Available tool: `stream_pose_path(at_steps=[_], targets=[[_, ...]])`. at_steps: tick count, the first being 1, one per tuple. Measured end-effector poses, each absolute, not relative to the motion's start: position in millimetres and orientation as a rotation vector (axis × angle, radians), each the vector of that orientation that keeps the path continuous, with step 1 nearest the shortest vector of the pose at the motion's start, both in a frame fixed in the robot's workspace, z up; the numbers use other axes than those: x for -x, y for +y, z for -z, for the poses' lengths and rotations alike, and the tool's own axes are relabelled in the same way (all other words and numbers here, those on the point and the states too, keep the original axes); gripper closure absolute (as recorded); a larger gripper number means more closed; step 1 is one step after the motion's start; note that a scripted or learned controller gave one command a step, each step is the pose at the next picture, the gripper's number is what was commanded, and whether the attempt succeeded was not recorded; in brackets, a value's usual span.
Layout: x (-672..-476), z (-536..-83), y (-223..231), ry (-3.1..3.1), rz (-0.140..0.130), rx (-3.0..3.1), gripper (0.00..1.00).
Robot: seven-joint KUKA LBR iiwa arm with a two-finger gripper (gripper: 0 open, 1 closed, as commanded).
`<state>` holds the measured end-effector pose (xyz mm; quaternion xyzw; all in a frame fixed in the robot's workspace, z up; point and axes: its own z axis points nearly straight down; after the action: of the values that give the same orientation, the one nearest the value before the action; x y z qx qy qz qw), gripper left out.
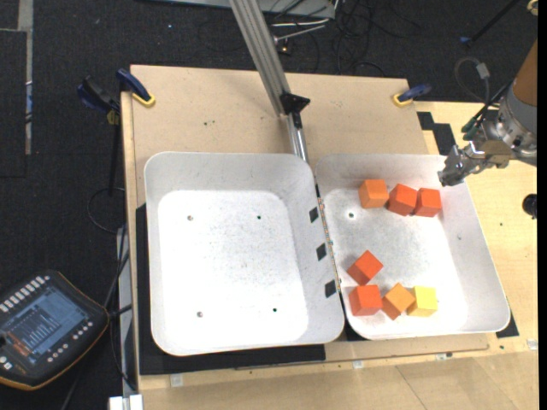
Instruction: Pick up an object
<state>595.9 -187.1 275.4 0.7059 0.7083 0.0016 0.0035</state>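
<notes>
From the camera view, you see the arm coming in from the right, its jaws (pixel 451 174) hovering over the upper right rim of the right bin (pixel 479 254), just beside the nearest block; whether they are spread or pressed together you cannot tell at this size, and nothing is visible between them. That position reads as an approach, not a grasp: the tool sits at the bin's edge, probably because the closest candidates lie along that side. Look at the right bin and you find all the blocks. Along its top runs a row of three: an orange block (pixel 373 193), a red-orange block (pixel 402 199) touching it, and a red block (pixel 429 202) touching that one, nearest the jaws. Lower down, a lone red-orange cube (pixel 367 266) sits tilted, apart from the others. Near the bottom rim, a red cube (pixel 366 299), an orange cube (pixel 398 300) and a yellow cube (pixel 424 300) stand packed in a line. The left bin (pixel 162 229) holds no blocks, just speckled white floor. Both bins rest side by side on the tan surface (pixel 222 109), clamped at its corners.
</notes>
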Motion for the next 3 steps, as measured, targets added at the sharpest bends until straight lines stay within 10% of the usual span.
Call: stream_pose_path(at_steps=[3], targets=[[-623.7, -253, -36, 2.233, 0.0, -2.214, 1.0]])
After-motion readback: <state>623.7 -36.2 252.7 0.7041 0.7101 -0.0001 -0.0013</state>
